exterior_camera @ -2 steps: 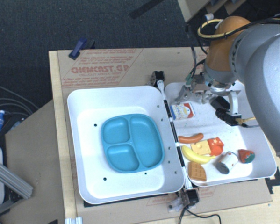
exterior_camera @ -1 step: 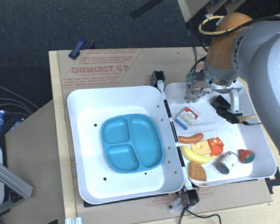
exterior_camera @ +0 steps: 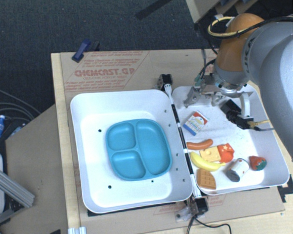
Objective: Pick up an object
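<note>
The right bin [exterior_camera: 273,146] holds several toy foods. A small white, blue and orange carton [exterior_camera: 196,122] lies near its left wall. Below the carton lie a red sausage [exterior_camera: 199,144], a yellow banana [exterior_camera: 204,162], an orange-and-red block [exterior_camera: 222,153], a brown waffle [exterior_camera: 206,179], a grey can [exterior_camera: 236,170] and a strawberry [exterior_camera: 257,163]. My gripper [exterior_camera: 215,101] hangs over the far end of this bin, up and to the right of the carton. Nothing shows between its fingers.
The left bin [exterior_camera: 87,117] holds a blue divided plate [exterior_camera: 138,148]. Black clamps [exterior_camera: 165,81] sit on the divider between the bins. The grey arm [exterior_camera: 276,73] covers the right bin's far right corner. Cables [exterior_camera: 4,121] lie off the bench at left.
</note>
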`<state>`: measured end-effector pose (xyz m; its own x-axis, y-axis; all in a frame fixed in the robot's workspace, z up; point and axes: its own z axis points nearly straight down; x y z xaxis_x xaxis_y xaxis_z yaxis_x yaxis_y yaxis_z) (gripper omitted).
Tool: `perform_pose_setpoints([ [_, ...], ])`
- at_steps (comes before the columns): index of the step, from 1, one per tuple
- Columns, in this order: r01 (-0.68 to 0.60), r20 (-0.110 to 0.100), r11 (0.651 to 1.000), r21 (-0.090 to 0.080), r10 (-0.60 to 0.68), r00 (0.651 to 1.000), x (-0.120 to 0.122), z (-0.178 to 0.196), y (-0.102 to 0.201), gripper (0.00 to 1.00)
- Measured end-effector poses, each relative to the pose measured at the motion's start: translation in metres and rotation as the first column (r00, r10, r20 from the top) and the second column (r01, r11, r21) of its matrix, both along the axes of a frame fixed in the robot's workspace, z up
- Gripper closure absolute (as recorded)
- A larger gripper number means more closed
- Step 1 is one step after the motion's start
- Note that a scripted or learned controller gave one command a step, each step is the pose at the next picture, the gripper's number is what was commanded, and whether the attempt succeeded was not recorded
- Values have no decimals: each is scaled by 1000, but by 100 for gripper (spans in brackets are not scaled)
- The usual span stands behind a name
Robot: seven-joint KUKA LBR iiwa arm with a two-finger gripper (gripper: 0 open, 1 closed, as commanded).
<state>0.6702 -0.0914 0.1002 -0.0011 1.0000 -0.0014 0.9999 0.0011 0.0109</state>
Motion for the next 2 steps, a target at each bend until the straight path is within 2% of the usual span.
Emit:
perform_pose_setpoints([
  [1,0,-13,1000,1,0,1000,-4,-16,0,0],
  [2,-1,-11,1000,0,1,1000,-3,-5,0,100],
])
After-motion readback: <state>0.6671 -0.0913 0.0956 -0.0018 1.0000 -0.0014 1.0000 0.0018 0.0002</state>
